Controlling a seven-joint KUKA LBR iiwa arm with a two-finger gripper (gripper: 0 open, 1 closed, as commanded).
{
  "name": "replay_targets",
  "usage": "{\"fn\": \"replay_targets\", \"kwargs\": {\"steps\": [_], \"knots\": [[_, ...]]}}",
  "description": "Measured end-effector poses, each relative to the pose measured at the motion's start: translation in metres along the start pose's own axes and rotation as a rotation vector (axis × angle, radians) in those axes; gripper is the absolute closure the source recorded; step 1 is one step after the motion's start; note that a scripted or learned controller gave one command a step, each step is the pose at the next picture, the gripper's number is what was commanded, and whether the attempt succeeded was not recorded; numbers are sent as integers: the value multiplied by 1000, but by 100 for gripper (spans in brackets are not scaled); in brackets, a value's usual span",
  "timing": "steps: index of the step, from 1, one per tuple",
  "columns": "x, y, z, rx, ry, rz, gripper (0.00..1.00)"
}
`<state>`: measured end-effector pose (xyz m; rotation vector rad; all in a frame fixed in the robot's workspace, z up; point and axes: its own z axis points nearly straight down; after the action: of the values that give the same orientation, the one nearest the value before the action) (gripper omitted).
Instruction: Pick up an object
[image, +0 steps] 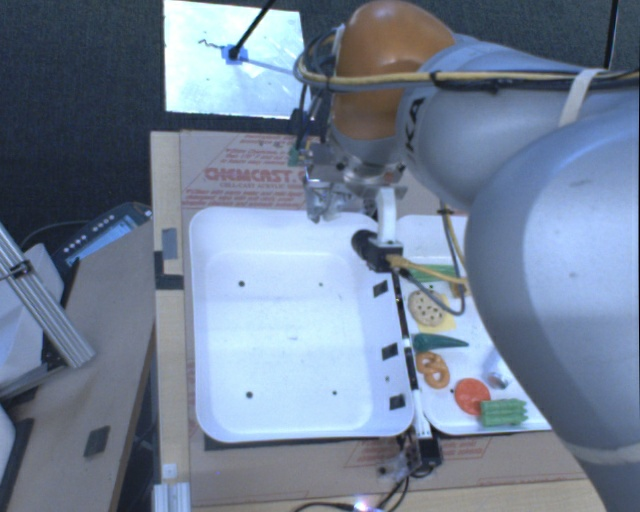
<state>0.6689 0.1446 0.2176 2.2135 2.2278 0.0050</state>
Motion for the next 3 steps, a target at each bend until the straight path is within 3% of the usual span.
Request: {"fn": "replay_targets", "kwargs": {"steps": [1,2,3], "knots": [[-6,-4,14,2,-2,5,100],[-49,0,-13,-1,-3,8,100],[-23,-14,16,5,-1,1,100]]}}
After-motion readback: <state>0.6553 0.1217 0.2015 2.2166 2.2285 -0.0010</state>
